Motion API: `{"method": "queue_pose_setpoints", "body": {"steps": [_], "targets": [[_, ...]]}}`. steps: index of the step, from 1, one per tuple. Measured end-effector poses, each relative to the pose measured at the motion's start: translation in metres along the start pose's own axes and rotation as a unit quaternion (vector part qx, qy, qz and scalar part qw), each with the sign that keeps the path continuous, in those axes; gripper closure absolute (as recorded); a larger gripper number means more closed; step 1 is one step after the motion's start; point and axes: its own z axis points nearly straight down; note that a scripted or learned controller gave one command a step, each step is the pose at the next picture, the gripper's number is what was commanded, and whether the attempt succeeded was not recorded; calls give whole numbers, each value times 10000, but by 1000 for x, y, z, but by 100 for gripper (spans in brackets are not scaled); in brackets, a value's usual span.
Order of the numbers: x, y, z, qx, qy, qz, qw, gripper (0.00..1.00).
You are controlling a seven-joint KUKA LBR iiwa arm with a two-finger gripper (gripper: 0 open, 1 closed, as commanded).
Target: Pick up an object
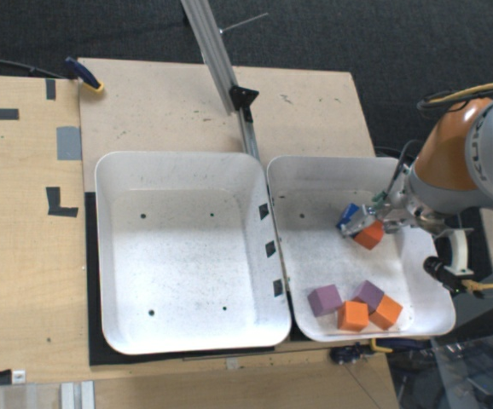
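Note:
My gripper point(364, 228) reaches in from the right over the upper middle of the right bin point(315, 173). A small orange block point(369, 238) sits between its fingertips, and the gripper is shut on it. A blue piece point(349, 219) shows right beside the fingers on their left; I cannot tell whether it is a loose object or part of the gripper. Near the bin's front edge lie a purple block point(324, 299), a second purple block point(368, 294), an orange block point(354, 315) and another orange block point(387, 312).
The left bin point(110, 186) lies beside the right one, with a black-marked divider wall point(270, 247) between them. A slanted metal rail point(217, 49) runs down to the bins' back edge. The arm's orange band point(451, 147) hangs over the right bin's far right corner.

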Motion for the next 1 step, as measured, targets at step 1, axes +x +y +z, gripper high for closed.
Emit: {"method": "queue_pose_setpoints", "body": {"steps": [1], "targets": [[0,1,-9,-12,-5,-6,10000,100]]}}
